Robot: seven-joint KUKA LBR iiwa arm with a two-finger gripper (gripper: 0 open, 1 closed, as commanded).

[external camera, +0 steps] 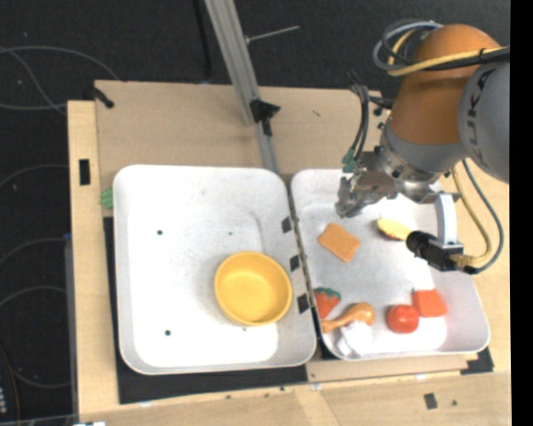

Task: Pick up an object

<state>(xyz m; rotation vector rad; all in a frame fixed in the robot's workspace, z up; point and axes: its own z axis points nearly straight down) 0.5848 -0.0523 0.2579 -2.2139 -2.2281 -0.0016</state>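
A: Starting at the left, we have the left bin (160,202), a shallow white tray on the bench (178,127). What do we see inside it?

B: We see one yellow bowl (252,287), upright, sitting toward the bin's near right corner, close to the wall it shares with its neighbour.

A: Above the two bins we note a grey metal post (237,60) slanting down to the seam between them. And the right bin (466,335)?

B: Along its near edge we find a small carrot-like piece with a green top (326,302) by the dividing wall, then an orange curved piece (353,315) lying over something white (355,337) in the near left corner. Just right of those, a red tomato-like ball (402,319) and, touching or nearly touching it, an orange-red block (430,303).

A: Farther up in that bin?

B: We see a flat orange-tan slab (339,241) lying near the middle, and to its right a pale yellow slice (393,230) beside a black fitting (431,248) on the arm.

A: And the gripper (351,198)?

B: It hangs over the bin's far left part, just above the slab and apart from it. We cannot tell how its tips stand, and we see nothing gripped.
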